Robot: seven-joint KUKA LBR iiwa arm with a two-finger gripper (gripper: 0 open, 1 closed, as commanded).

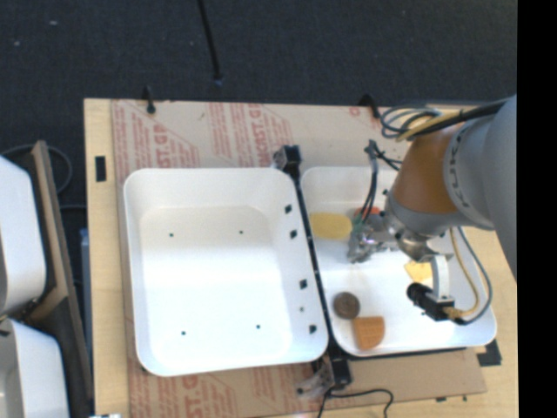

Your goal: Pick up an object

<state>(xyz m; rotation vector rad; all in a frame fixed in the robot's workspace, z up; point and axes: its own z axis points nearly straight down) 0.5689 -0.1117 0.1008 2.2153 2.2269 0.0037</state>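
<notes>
Camera view gives us several candidates in the right bin: a yellow block near the divider, a brown disc, an orange wedge at the front, and a yellow piece under the arm. Our end effector hangs just beside the yellow block; we cannot tell its state. We judge nothing lifted yet, so the grasp remains. The left bin sits alongside on the worktop.

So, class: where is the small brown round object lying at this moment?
The brown round object lies in the right bin, near its front-left corner, just up-left of the orange block.
</notes>
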